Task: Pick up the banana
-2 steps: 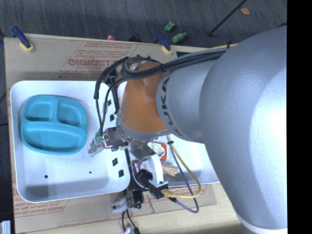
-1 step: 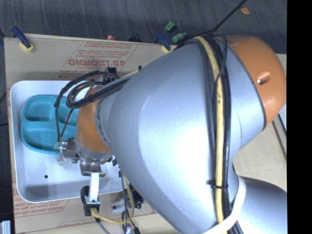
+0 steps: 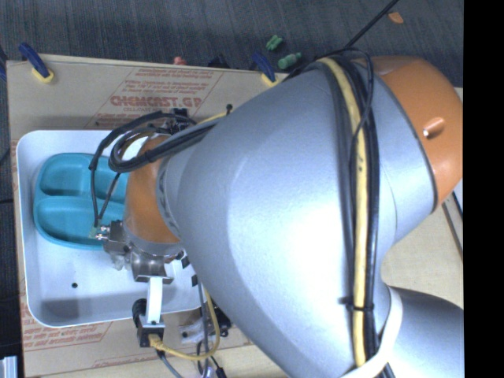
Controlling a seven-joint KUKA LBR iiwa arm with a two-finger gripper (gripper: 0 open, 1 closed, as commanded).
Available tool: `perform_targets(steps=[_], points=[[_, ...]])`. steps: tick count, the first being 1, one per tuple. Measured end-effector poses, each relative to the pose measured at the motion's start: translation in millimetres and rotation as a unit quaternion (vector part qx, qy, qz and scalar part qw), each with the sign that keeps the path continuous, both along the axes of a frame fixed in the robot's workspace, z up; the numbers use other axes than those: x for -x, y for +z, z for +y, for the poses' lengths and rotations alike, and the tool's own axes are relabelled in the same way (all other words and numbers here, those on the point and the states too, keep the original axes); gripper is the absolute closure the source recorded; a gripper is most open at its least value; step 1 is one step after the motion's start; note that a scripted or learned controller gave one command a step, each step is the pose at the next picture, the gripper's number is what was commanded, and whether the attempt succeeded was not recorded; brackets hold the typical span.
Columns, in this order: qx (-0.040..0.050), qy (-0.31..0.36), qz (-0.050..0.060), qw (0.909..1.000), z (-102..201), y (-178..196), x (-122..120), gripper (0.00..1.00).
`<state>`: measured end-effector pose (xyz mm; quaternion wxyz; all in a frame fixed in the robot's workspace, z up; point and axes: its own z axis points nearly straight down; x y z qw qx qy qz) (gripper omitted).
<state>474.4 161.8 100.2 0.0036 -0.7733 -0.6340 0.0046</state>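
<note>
1. Gripper (image 3: 118, 246) is low inside the left bin (image 3: 31, 211), over the floor toward its right half. Open or closed? Can't tell, the wrist (image 3: 150, 262) sits right on top of it from this angle. Nothing visibly held.
2. Straight above the gripper is the orange band (image 3: 146, 203), then the big grey arm (image 3: 299, 211). It blocks everything to the gripper's right, incl. a good chunk of the bin.
3. Just up and left of the gripper there's a teal thing (image 3: 67, 199), two-lobed, lying flat on the bin floor. Its near edge is v close to the gripper. Touching or not, can't tell.
4. Left of and below the gripper it's just bare white floor w/ a shadow.
5. Banana: hidden, can't place it. My guess is it's under the wrist/arm, so right below the gripper or off to its right. Only a guess tho.
6. So the key bit for the next move, i.e. which way the banana lies from the gripper and how its long axis runs, is unknown here. Only one arm, so no question of which is nearer.
7. Risk imo: w/ the teal thing that close, a blind close could nudge or grab it instead.
</note>
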Motion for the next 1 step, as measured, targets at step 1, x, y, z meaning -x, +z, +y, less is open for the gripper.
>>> perform_targets(steps=[1], points=[[0.0003, -0.041, -0.003, 0.9991, 41.6, -9.3, -0.4, 1.0]])
